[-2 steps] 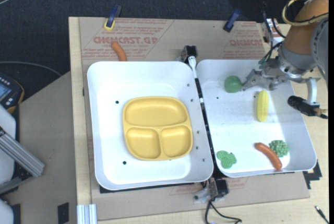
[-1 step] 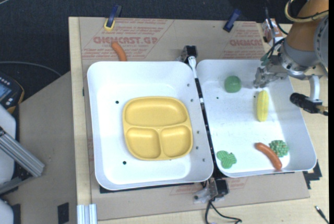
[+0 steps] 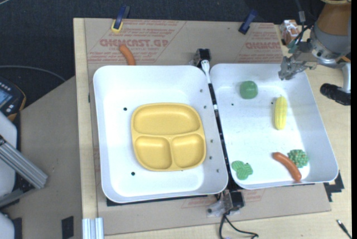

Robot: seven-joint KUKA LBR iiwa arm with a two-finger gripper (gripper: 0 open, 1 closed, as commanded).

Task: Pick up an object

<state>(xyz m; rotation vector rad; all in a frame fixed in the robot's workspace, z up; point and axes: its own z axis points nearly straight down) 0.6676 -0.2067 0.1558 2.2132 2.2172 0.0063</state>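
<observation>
Pincer [image 3: 289,69] hovers at the upper right of the frame, over the right bin's [image 3: 321,137] far rim; whether it is apart or together cannot be told. Nearest lies the green ball [image 3: 248,89], just left and below; the corn cob [image 3: 280,112] stands lengthwise below it.

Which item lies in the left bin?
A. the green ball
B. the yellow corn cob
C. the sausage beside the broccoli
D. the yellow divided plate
D: the yellow divided plate sits in the left bin; the food items lie in the right bin.
</observation>
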